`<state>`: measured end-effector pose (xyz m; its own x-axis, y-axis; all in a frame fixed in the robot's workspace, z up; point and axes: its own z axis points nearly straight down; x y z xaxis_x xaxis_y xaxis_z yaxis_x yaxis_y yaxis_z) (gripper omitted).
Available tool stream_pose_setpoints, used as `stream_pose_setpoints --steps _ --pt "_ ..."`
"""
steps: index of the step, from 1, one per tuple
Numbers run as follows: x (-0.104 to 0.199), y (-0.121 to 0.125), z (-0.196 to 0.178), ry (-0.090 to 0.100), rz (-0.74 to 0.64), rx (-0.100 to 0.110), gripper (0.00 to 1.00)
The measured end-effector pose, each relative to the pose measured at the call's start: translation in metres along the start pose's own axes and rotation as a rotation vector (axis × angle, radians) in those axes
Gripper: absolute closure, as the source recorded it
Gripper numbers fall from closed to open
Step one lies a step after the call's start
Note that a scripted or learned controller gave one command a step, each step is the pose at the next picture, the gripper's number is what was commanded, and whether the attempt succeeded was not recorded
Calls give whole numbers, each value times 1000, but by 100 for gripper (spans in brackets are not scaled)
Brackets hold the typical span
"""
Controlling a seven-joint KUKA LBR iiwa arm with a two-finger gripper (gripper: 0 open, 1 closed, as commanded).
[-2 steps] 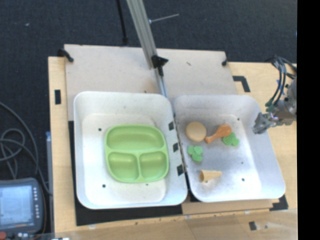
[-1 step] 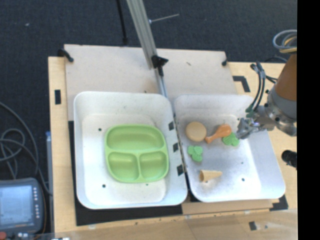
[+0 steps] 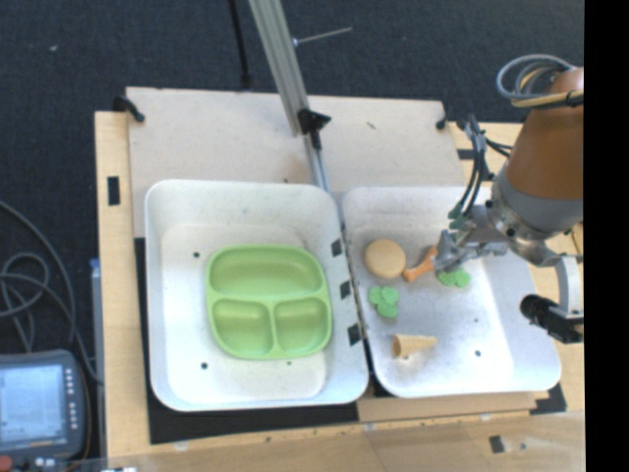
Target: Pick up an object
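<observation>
The pincer (image 3: 447,257) hangs low in the right bin (image 3: 511,362), just beside the carrot (image 3: 420,267) and green piece (image 3: 454,278); its grip cannot be told.

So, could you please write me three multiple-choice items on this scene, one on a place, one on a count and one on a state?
1. Where does the green divided plate lie?
A. in the left bin
B. in the right bin
C. on the dark floor

2. How many compartments does that plate have?
A. two
B. three
C. five

3. How does the ice cream cone in the right bin rest?
A. upright on its tip
B. on its side
C. on top of the tan bun

Answers:
1 A: the plate sits in the left bin, left of the divide between the bins.
2 B: one long section above two smaller ones.
3 B: the cone lies flat on the bin floor, apart from the tan bun.
</observation>
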<state>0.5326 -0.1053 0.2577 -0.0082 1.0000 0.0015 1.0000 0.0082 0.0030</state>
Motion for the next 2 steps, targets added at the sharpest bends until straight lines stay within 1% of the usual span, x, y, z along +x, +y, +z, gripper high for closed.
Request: stream_pose_setpoints --steps 1,2 --pt "47 -11 12 -1 2 2 100" --pt "100 -27 8 0 0 2 100"
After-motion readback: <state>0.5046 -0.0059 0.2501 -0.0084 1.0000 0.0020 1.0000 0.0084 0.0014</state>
